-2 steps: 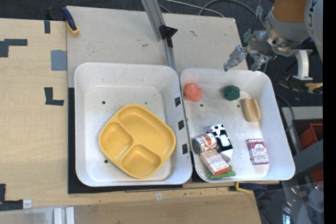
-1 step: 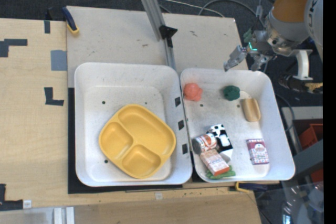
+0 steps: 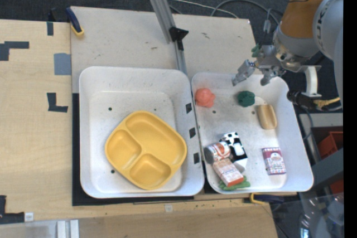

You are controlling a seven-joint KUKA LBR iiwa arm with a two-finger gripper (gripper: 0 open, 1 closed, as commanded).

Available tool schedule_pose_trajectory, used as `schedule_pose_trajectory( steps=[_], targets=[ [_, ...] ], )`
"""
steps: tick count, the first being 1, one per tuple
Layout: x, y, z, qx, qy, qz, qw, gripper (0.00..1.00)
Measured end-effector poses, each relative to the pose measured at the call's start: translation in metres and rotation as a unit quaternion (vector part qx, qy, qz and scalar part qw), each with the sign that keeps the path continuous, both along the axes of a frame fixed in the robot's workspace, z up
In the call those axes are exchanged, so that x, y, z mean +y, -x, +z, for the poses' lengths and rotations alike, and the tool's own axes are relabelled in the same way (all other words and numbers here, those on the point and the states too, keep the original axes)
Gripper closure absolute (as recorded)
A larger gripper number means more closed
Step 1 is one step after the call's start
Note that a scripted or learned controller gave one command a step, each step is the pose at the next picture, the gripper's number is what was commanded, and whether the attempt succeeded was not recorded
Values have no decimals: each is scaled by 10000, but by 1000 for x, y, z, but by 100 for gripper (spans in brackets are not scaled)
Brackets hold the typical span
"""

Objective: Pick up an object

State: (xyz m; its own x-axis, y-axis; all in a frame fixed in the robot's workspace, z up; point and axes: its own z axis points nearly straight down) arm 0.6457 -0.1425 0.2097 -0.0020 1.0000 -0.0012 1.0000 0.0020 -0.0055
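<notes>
The gripper is seen above the far edge of the right bin, its two fingers spread apart with nothing between them. Just below and beside it, on the bin floor, a small dark green lump is found, the nearest thing to be picked; it is judged to be light and probably soft or rubbery, so a grip across its middle is called for, with the fingers closed gently. Close to its right a tan bread-shaped piece is laid, elongated and best taken across its narrow width. Well to the left an orange-red ball-like object is placed, rounded and likely to roll if nudged. Nearer the front of the bin a small can, a black-and-white item, an orange packet and a dark red carton are gathered; these are crowded, and clean finger room is judged harder to find there. In the left bin a yellow divided tray is held.
</notes>
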Motion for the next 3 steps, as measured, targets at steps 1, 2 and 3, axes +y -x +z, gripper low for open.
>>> schedule_pose_trajectory(
  steps=[1,2,3],
  targets=[
    [4,4,-65,15,-6,1,10000,0],
    [3,-2,-90,-134,28,6,9999,0],
    [3,-2,-82,-131,37,10,9999,100]
  ],
)
